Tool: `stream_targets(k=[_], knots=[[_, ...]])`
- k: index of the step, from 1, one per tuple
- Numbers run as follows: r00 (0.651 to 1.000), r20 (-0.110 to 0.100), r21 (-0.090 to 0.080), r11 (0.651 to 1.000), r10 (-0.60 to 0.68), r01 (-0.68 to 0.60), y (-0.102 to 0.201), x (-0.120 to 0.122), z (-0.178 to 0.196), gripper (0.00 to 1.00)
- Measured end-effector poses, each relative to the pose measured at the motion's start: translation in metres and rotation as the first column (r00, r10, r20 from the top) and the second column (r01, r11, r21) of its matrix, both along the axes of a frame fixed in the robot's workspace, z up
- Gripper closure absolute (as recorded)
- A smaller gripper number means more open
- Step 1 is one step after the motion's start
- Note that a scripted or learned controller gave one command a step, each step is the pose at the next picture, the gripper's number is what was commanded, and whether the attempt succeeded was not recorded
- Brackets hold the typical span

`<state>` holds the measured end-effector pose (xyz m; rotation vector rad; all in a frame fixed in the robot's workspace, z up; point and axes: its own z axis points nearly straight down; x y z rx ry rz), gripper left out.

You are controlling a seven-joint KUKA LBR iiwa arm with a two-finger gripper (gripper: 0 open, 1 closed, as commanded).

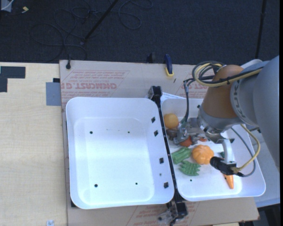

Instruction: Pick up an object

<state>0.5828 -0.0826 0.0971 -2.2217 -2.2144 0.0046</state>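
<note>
Gripper (187, 134) low in your right bin (247, 192).
You cannot tell its state; toys crowd that bin's left wall: yellow ball (170, 121), orange ball (203, 154), green pieces (185, 162). Cardboard (99, 81) print unreadable.

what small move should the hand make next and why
Probably a short descent. The hand hangs low in the right bin over small items by the divider, near the orange ball, with nothing seen between its fingers. The orange fruit and green toy lie just in front.
</note>
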Motion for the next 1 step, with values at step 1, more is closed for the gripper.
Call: stream_targets(k=[1], knots=[[1.0,0.007,0.002,1.0,0.007,-0.007,0.0495,-0.0557,0.0955,1.0]])
